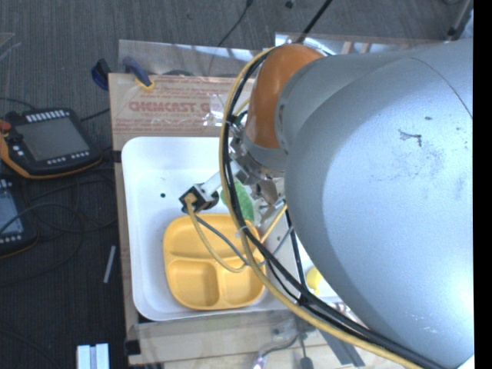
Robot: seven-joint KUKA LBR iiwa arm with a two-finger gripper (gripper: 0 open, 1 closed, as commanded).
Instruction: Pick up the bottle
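Observation:
A green object [244, 200], possibly the bottle, shows in part at the right side of the left white bin [146, 206]. The arm's wrist hides most of it. My gripper [257, 184] hangs directly over this green object, below the orange band [265, 106]. Metal parts and cables crowd around the gripper. Whether it touches the green object cannot be made out.
A yellow divided tray [211, 264] lies in the front half of the left bin. A black cable connector [197, 198] dangles just above it. The grey arm body covers the right bin, where a small yellow thing [311, 280] peeks out. A teach pendant [48, 141] lies on the floor at left.

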